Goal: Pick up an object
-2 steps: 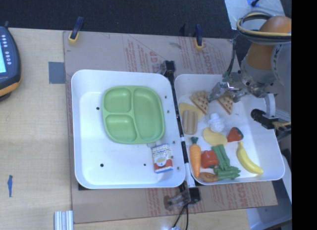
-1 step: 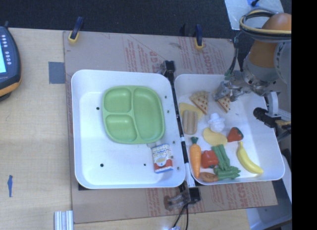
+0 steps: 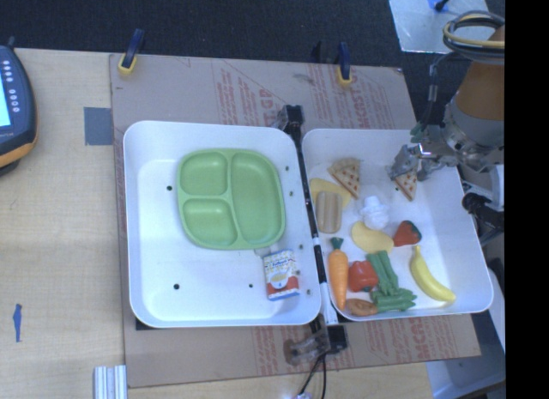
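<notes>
My gripper (image 3: 407, 168) hangs over the far right part of the right bin (image 3: 467, 217), the arm coming in from the right. A small brown wedge (image 3: 407, 186) sits right under its tip, touching or nearly so; whether it is gripped is unclear. Toy foods lie in this bin: a pizza-like wedge (image 3: 346, 174), a tan bun (image 3: 328, 211), a white garlic bulb (image 3: 374, 211), a yellow lemon (image 3: 371, 237), a strawberry (image 3: 407, 233), a banana (image 3: 429, 277), a carrot (image 3: 338, 275), a red pepper (image 3: 362, 275) and green beans (image 3: 388, 284).
The left bin (image 3: 154, 243) holds a green divided plate (image 3: 232, 198) and a small carton (image 3: 280, 273) near its front right corner. A dark clamp strip (image 3: 307, 217) runs between the bins. A handheld pendant (image 3: 13, 105) lies at the far left of the bench.
</notes>
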You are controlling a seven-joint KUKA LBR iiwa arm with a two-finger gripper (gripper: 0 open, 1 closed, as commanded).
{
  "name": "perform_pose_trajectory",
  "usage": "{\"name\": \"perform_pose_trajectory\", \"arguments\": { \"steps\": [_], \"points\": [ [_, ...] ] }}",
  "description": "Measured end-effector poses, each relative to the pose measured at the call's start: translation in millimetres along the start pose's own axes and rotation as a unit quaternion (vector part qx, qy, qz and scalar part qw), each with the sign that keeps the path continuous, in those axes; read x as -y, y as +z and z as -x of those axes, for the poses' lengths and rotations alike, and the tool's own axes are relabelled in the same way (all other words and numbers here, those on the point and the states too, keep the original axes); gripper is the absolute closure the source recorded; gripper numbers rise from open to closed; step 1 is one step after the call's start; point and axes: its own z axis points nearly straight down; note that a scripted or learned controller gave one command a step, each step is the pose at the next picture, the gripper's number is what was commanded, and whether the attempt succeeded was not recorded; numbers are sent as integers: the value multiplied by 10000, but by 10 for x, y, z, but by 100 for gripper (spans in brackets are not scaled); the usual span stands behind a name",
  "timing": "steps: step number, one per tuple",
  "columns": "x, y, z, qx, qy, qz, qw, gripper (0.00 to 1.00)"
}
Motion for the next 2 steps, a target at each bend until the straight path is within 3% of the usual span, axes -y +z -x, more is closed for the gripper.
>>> {"name": "perform_pose_trajectory", "arguments": {
  "steps": [1, 2],
  "points": [
    [-351, -471, -1117, -14, -69, 37, 10000, 100],
    [306, -859, -1541, -7, -34, -12, 10000, 100]
  ]
}}
